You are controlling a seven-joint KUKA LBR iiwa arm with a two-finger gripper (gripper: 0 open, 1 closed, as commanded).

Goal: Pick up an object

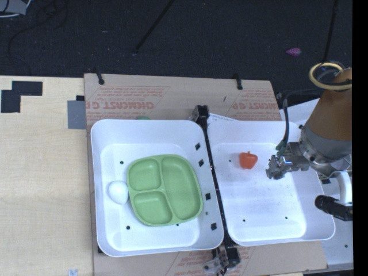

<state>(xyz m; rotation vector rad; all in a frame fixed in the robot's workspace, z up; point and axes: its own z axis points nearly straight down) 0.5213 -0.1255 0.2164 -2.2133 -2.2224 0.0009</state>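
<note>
In right bin (322, 234), upper left area: small red-orange pepper (248, 160), lying on floor, untouched. Gripper (278, 167) just right of it, near but apart, nothing held; finger state: cannot tell. Left bin (103, 148): green divided plate (164, 190), white egg (118, 192) touching plate's left edge.
</note>
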